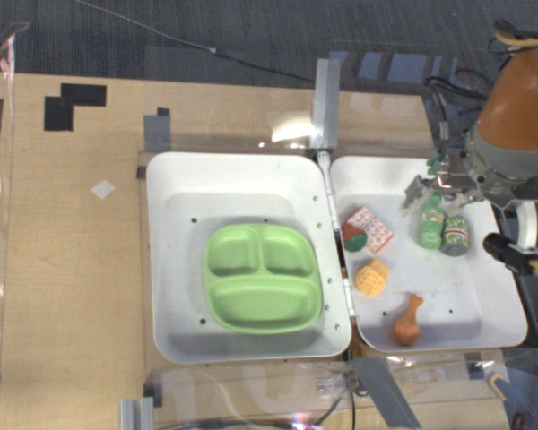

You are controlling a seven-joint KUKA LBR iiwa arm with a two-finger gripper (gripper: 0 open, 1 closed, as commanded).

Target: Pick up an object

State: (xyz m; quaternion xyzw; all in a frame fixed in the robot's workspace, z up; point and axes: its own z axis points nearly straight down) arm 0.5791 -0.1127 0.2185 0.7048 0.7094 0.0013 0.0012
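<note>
I see the gripper (441,192) over the far part of the right bin (511,325), arm coming in from the right. Its fingers are spread wide, one tip out to the left, one to the right, nothing between them. The green bottle (430,227) stands right under it, just beside a small can (455,236) on its right; the two look to be touching. Further left in the same bin: a red-and-white packet (369,228) near the divider, with a yellow corn piece (370,278) just nearer than it. An orange drumstick-shaped toy (407,321) lies toward the near edge, apart from the rest. Left bin (166,267) holds a green divided plate (264,278), lying flat around its middle.
</note>
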